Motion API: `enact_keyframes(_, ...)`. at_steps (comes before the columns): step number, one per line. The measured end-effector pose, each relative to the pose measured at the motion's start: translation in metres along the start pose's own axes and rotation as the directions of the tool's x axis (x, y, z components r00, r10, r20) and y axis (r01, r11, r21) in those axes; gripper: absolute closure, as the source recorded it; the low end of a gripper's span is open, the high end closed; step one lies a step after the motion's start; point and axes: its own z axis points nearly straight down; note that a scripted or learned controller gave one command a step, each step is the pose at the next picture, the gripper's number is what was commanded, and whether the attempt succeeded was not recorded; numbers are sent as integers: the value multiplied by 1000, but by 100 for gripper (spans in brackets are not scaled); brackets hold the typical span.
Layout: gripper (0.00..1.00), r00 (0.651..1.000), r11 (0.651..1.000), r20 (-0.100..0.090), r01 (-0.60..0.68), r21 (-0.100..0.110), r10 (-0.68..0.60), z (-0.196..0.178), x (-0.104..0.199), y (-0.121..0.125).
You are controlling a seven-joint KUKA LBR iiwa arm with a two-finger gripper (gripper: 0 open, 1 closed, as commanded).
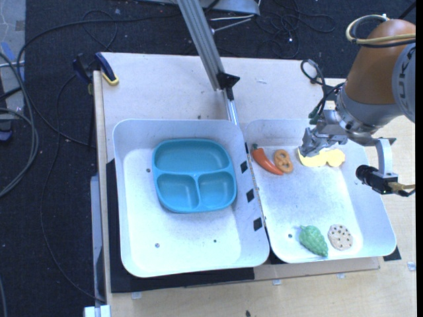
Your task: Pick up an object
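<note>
The claw (pixel 316 145) sits low in the upper part of the right bin (pixel 370 236), right over a yellow object (pixel 328 158); whether it is clenched or released I cannot tell. The yellow object looks to lie on the bin floor, so the lift seems not yet done.

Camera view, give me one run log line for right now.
gripper: low over yellow piece, right bin | grasp: cannot tell | blue tray: left bin
</note>
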Motion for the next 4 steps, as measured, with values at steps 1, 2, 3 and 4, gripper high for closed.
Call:
enact_keyframes(1,100,1000,1000,0,1,0,-1,-46,0,-2)
enact_keyframes(2,100,1000,1000,0,1,1,-1,-75,-1,-1)
enact_keyframes(3,100,1000,1000,-1,5,6,-5,-56,54,4)
enact_keyframes(4,100,1000,1000,-2,6,7,-6,-35,103,22)
